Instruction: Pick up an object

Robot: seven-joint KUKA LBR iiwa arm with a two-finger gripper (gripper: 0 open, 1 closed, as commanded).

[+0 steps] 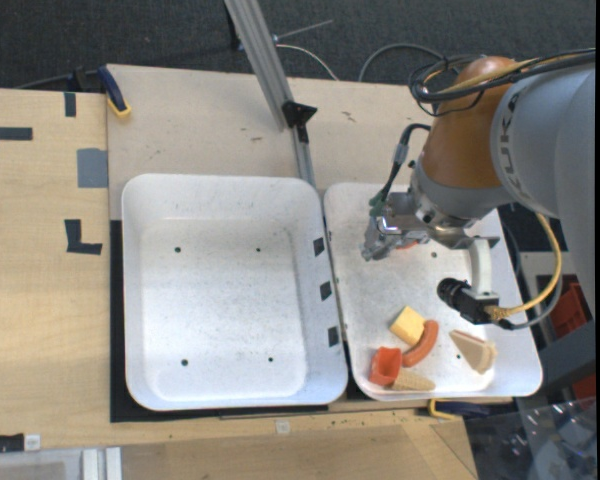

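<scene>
1. The metal two-finger gripper [378, 240] hangs over the upper part of the right-hand shallow white plastic bin [355, 298], right of the frame's centre. Nothing shows between its fingers; whether they are spread or closed cannot be told from this slanted view.
2. Behind the gripper rises the grey arm with its orange band [470, 138], entering from the right of the frame, with black cables looping above it.
3. The candidates for picking lie in a cluster at the lower right of the frame, in the near end of the same bin: a pale yellow block [407, 324], a curved orange-red sausage-shaped piece [423, 340], a red-orange chunk [385, 364], a tan cone-like piece [414, 379] and a beige wedge [472, 350].
4. The deciding relation: the cluster sits below and slightly right of the gripper in the frame, well apart from it, with bare bin floor between. The yellow block looks nearest to the gripper.
5. The sausage-shaped piece has its long axis on a diagonal, from lower left to upper right, and it touches or nearly touches the yellow block, so a grasp there would probably need care.
6. The left-hand shallow white plastic bin [140, 268] fills the middle of the frame.
7. The picking is judged not yet begun.
</scene>
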